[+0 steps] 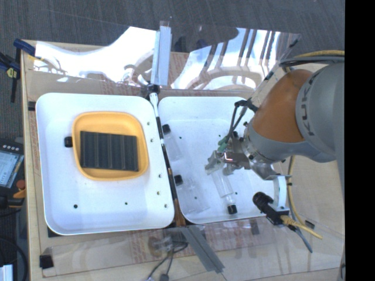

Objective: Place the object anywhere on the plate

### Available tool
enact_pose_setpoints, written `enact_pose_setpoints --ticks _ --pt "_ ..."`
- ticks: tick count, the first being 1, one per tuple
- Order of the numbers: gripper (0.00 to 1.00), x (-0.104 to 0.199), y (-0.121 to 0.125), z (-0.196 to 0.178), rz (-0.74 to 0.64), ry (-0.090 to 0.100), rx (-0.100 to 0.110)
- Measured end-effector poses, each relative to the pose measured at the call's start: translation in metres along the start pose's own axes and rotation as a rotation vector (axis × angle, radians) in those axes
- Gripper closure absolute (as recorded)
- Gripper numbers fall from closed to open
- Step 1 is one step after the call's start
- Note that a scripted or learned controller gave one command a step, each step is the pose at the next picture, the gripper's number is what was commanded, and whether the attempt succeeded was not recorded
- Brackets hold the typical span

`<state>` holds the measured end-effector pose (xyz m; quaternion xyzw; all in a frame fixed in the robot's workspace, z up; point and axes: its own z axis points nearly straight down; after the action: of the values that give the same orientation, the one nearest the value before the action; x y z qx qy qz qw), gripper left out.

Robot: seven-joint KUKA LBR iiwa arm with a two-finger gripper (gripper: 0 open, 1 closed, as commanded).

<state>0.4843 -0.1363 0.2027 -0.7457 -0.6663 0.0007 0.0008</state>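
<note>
A robotics lab: a grey industrial arm [304,119] reaches over two white bins [53,209] on a wooden bench [88,253], with loose cables [299,218] and clear shielding [234,51].

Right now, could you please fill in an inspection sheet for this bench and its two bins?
Surface: wooden bench bearing the left bin and the right bin, side by side.
Job's things: yellow plate in the left bin, with a dark ribbed block lying on it; a clear bottle with a dark cap lies in the right bin.
Clutter: small dark piece beside the plate's left rim.
Grippers: gripper low over the right bin, just above the bottle; grasp cannot be judged.
Cables: yellow cable by the right bin's near corner.
Surroundings: clear screen behind the bins; device with a display at the left edge.
</note>
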Motion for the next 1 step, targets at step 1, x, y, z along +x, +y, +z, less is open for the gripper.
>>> enact_pose_setpoints --ticks 1 --pt "1.0 0.0335 0.0471 -0.0125 -0.213 0.0 -0.001"
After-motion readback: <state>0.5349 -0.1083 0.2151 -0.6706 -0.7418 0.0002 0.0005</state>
